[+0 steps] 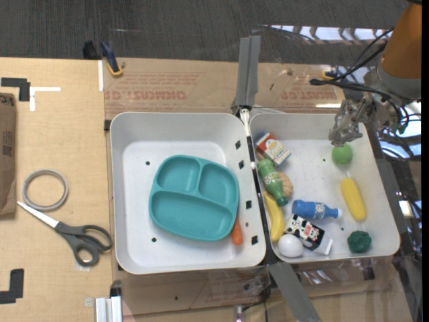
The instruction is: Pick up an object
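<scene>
Uppermost, closest to the lens: arm (pixel 404 42) with its orange band, entering at the upper right. We log the gripper (pixel 346 134) hanging over the back part of the right bin (pixel 387 200). Its tip is a dark tangle against the white floor, and we cannot tell whether it is open or closed, nor whether anything sits in it.

Green ball (pixel 342 155) lies on the bin floor just below the gripper tip in this view. Whether they touch, we cannot tell.

Working outward in the same bin:
- yellow corn cob (pixel 353 198) near the ball, toward the front
- dark green lump (pixel 359 241) in the front right corner
- blue bottle (pixel 315 210) lying flat mid-bin
- black-and-white carton (pixel 308 233) just in front of it, white egg (pixel 290 245) beside that
- banana (pixel 273 215), green bottle (pixel 272 178) and red-and-white box (pixel 274 149) along the left wall

Left bin (pixel 127 180): teal divided plate (pixel 194 198), with an orange carrot (pixel 236 233) at its right edge.

On the bench (pixel 60 126), well apart from both bins, we note scissors (pixel 72 233) and a tape ring (pixel 45 188).
</scene>
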`<state>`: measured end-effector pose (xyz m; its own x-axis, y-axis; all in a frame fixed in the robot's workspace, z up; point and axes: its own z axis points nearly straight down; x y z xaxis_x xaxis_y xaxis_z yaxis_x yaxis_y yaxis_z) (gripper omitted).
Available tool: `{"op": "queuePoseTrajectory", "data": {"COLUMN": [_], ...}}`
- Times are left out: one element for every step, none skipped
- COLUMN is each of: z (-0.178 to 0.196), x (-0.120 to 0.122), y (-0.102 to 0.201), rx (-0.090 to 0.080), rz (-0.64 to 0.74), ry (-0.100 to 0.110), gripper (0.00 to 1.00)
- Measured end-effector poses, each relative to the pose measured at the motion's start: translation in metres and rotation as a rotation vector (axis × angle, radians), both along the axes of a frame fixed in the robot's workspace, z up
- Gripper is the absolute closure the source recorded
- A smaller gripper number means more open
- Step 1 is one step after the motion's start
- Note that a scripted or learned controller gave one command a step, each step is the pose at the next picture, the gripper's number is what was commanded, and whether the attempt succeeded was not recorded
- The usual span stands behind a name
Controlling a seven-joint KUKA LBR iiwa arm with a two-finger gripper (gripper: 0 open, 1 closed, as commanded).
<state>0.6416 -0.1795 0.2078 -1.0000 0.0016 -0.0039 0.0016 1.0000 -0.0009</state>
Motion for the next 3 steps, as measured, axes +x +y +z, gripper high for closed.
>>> {"op": "queuePoseTrajectory", "data": {"z": [-0.115, -0.115, -0.115], "x": [-0.025, -0.081, -0.123], "y": [-0.033, -0.011, 0.085], "rx": [0.0, 0.001, 0.002], "rz": [-0.206, -0.264, -0.188], "ry": [-0.001, 0.001, -0.001], "gripper": [0.0, 0.0, 0.0]}}
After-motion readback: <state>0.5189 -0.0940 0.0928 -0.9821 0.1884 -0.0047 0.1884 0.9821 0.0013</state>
